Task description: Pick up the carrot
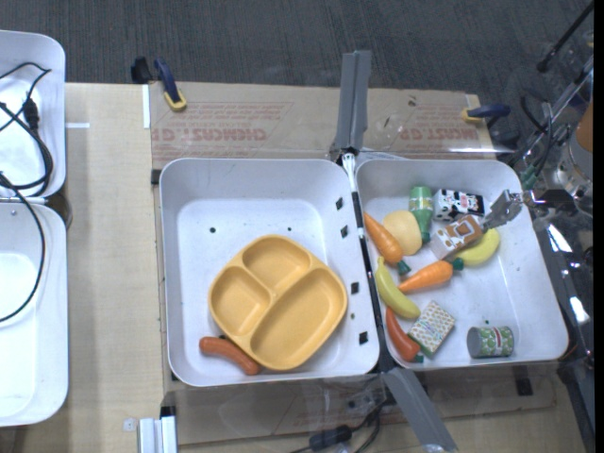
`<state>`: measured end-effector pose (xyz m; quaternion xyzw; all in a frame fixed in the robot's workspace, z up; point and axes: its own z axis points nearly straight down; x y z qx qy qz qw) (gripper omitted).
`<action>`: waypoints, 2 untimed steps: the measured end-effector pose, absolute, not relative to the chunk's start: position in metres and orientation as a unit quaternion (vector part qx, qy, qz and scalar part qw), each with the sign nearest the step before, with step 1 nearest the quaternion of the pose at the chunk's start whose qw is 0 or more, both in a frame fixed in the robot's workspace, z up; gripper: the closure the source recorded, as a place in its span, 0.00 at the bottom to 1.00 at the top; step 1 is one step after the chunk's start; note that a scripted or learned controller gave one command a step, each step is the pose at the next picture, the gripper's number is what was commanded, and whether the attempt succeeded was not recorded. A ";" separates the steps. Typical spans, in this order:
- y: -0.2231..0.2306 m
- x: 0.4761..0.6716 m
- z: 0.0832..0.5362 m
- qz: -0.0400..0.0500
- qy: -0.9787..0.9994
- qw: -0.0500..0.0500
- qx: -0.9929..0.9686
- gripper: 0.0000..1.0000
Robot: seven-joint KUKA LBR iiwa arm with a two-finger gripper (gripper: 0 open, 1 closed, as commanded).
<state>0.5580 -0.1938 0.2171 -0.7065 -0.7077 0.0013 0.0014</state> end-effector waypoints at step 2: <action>-0.121 0.550 0.090 0.001 -0.731 0.001 -0.682 0.00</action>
